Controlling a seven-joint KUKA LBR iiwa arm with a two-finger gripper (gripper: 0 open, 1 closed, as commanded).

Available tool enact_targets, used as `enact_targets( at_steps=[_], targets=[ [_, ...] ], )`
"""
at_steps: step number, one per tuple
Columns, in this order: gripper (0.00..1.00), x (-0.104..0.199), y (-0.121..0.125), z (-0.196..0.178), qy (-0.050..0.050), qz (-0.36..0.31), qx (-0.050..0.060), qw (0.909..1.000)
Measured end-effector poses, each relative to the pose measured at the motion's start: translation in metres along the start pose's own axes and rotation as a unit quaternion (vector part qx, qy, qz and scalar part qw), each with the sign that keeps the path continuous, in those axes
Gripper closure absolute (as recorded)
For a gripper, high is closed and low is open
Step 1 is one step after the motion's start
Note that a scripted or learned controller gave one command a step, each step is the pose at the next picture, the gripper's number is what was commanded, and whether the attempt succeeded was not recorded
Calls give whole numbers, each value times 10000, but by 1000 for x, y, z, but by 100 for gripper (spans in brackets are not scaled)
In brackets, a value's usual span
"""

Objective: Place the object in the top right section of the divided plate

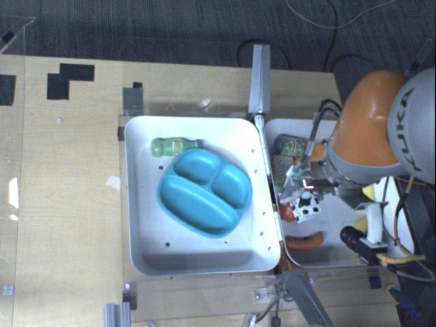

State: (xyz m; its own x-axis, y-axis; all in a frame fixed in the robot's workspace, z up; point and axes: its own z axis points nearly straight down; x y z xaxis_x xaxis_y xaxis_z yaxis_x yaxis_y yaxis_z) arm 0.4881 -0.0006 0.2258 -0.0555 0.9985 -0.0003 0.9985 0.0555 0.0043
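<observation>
Blue divided plate (pixel 204 191) lies in the left bin (pixel 136 203); its top right section (pixel 230 182) sits left of the tool (pixel 300 197), which hovers over small objects (pixel 303 210) in the right bin (pixel 327 251). Whether it grips anything, I cannot tell.

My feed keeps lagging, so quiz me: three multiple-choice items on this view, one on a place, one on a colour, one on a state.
1. Where is the divided plate?
A. left bin
B. right bin
C. bare bench

2. What colour is the bottle beside it?
A. red
B. green
C. black

3. What do the plate's sections hold?
A. a can
B. a sausage
C. nothing

Answers: 1 A, it lies in the left bin. 2 B, its body looks green. 3 C, all three show bare blue.
</observation>
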Motion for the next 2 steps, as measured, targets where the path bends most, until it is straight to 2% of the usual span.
enact_targets(
  at_steps=[1, 2],
  targets=[
    [100, -11, -1, 17, 3, -583, 2, 9983],
    [100, -10, 1, 6, 3, -603, -17, 9982]
  ],
)
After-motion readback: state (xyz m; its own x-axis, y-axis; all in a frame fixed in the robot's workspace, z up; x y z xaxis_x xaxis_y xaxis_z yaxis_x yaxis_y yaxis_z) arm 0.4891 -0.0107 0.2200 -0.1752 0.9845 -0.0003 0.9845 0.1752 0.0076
